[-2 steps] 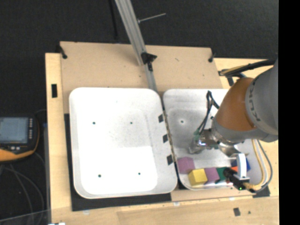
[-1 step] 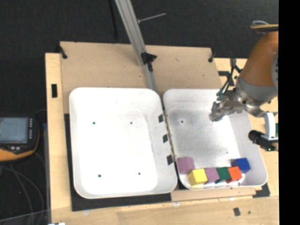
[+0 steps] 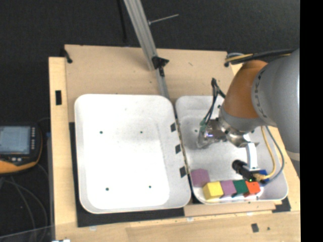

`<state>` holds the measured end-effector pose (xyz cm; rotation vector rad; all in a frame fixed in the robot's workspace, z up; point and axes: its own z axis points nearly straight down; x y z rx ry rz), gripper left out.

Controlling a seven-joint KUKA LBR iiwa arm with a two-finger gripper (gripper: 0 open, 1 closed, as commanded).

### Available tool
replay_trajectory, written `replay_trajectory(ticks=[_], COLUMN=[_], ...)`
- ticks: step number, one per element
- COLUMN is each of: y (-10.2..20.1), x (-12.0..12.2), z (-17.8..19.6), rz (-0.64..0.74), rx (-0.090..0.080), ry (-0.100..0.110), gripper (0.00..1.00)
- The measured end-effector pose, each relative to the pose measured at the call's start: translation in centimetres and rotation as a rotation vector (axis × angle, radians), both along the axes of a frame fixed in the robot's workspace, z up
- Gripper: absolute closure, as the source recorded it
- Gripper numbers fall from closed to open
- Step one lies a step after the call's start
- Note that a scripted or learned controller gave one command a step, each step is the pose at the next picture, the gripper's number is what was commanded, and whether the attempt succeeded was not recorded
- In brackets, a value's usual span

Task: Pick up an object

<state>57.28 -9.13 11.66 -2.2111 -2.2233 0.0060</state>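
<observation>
Tool (image 3: 206, 134) low in right bin (image 3: 189, 107), upper-left part; can't tell grip state, blurred. Nothing seen held, so pick not done yet. Blocks lie along bin's near edge, apart from tool: purple block (image 3: 200, 176) nearest, then yellow block (image 3: 212, 190) w/ others beside.

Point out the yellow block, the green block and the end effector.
yellow block (image 3: 213, 190), camera view, its top face.
green block (image 3: 239, 187), camera view, its top.
end effector (image 3: 206, 136), camera view, its tip.
</observation>
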Motion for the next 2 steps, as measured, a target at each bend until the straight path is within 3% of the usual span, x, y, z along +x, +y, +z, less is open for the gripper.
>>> replay_trajectory(ticks=[1,2], y=[6.91,6.46], x=[-2.64,-2.75], z=[8.48,7.98], rz=[0.004,-0.003], rx=[0.001,-0.001], ry=[-0.014,-0.007], gripper=[1.00,0.00])
